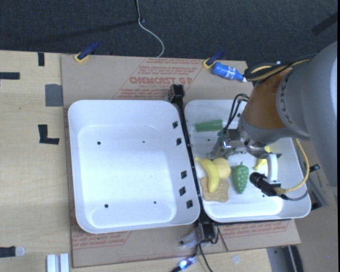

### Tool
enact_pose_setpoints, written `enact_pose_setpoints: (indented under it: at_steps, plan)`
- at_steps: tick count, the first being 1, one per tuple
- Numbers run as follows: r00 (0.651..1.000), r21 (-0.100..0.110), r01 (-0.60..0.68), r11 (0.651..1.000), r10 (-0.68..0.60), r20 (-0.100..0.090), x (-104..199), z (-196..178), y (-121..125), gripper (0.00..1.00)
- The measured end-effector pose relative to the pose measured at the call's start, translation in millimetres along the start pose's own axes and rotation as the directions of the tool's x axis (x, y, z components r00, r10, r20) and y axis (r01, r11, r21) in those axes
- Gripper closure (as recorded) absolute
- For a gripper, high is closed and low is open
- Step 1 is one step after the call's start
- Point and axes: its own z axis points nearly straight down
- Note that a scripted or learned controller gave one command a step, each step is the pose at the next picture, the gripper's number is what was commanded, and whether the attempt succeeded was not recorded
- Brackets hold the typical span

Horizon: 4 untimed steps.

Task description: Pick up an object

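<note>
While the arm [283, 103] is reached in from three o'clock over the right bin [294, 208], the gripper [231, 143] is seen low above the bin floor, near its centre. Whether anything is held, or how far it is parted, cannot be told, since the wrist hides that part.

The nearest candidate is judged to be the banana [213, 171], found at about seven o'clock from the gripper and close by. Its long axis is laid roughly from twelve to six o'clock, slightly curved. Just beside it, at its three o'clock side, a green strawberry-shaped toy [239, 177] is placed; a tan bread-like piece [217, 194] is touched at the banana's lower end. A green stick [208, 126] is found at ten o'clock from the gripper, lying nine to three. A short shift toward seven o'clock would likely be needed.
</note>
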Motion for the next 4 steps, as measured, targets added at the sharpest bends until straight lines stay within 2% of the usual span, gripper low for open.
enact_pose_setpoints:
  at_steps: [1, 2, 3, 4]
  plan:
    - [1.0, 0.002, -0.003, 1.0, 0.003, 0.0, -49, 0, -50, 1.0]
    - [1.0, -0.003, 0.012, 1.0, -0.012, -0.004, 42, -103, -34, 1.0]
    - [1.0, -0.008, 0.002, 1.0, -0.002, 0.001, 33, -243, -68, 1.0]
    - [1.0, 0.015, 0.002, 1.0, -0.002, -0.002, 57, -171, -85, 1.0]
